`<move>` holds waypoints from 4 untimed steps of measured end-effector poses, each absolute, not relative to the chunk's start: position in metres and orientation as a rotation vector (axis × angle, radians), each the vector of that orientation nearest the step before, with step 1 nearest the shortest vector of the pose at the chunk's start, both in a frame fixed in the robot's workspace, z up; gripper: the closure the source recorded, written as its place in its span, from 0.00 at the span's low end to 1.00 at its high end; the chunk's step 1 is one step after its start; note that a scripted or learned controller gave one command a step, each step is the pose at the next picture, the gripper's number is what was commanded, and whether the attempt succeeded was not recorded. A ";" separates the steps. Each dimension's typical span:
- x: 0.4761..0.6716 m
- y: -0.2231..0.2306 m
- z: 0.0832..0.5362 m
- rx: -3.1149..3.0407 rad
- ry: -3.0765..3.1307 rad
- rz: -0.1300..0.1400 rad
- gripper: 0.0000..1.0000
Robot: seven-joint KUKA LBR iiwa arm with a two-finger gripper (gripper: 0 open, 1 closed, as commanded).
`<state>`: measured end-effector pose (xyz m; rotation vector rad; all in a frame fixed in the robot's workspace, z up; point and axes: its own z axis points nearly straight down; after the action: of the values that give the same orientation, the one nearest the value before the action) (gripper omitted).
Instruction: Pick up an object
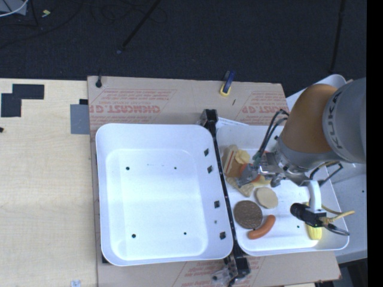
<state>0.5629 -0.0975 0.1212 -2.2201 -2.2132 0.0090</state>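
the hand (pixel 256 171) hangs low in the right bin's (pixel 287 244) left half, against a pile of sandwich pieces (pixel 236 163); apart or together, i cannot tell. a brown disc (pixel 248 214) and a red sausage (pixel 261 227) lie by that bin's lower edge.

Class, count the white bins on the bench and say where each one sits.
2. The left bin lies mid-view; the right bin adjoins it, beneath the arm. Neither is hidden.

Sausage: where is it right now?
In the camera view, the sausage lies in the right bin, near its lower rim, just beside the brown disc at that disc's lower right.
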 end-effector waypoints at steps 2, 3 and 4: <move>0.555 -0.095 0.101 -2.236 -2.217 -0.002 1.00; 0.555 -0.095 0.100 -2.237 -2.214 -0.002 0.00; 0.618 -0.123 0.089 -2.220 -2.226 -0.003 0.00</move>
<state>0.6176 -0.1227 0.0893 -2.2202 -2.2260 -0.0032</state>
